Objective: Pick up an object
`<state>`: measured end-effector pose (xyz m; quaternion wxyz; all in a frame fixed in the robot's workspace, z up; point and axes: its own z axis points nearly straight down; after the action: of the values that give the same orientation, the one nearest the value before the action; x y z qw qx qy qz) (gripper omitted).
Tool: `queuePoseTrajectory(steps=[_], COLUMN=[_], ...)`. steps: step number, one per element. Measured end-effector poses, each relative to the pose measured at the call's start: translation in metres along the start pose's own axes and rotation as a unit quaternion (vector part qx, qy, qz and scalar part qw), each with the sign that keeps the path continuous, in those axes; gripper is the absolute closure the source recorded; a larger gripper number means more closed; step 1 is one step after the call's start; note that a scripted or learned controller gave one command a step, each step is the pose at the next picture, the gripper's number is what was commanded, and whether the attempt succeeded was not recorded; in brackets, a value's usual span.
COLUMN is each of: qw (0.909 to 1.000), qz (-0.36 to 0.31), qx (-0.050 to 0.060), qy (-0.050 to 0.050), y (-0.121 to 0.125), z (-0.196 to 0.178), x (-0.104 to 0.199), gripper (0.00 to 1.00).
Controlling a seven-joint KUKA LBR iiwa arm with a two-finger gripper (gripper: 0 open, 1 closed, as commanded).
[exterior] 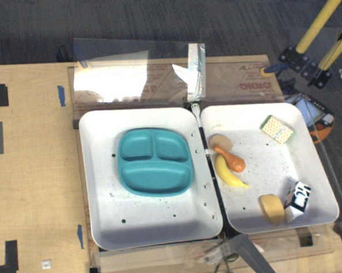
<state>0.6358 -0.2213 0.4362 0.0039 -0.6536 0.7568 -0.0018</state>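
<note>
- While the jaws have yet to come down over any target, I cannot tell whether they are spread or pressed together, so nothing counts as held.
- The candidates sit in the right bin [320, 170], the side the arm reaches in from. A patterned green pad [277, 129] lies alone and would be the first thing under a descending jaw pair.
- The carrot [231, 160], the tan piece [219, 141] touching its top and the banana [229, 175] just beside it are farthest along the reach. Risk there: jaws closing on one would likely nudge the neighbours or catch two at once.
- The tan block [272, 207] and the black-and-white object [299, 197] touch each other hard by the near rim. A finger could strike the bin wall or wedge between them, and the grip would slip.
- The teal divided plate [155, 163] in the left bin [95, 166] is wide and shallow. My guess is the jaws cannot span it, only pinch its lip, so it would tip.
- The ridge where the two bins meet [206, 165] runs right beside the carrot cluster, an edge for a jaw to clip.
- The best open room is the bare floor around the pad and in the middle of the right bin, between the banana and the far rim.
</note>
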Motion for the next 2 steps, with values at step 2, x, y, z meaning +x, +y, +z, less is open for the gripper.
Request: queuePoseTrajectory(steps=[2], qw=[0.9501], qz=[-0.312], qx=[-0.001], qy=[-0.001], y=[-0.0309], z=[0.0001], x=[-0.0100], gripper=[1.00])
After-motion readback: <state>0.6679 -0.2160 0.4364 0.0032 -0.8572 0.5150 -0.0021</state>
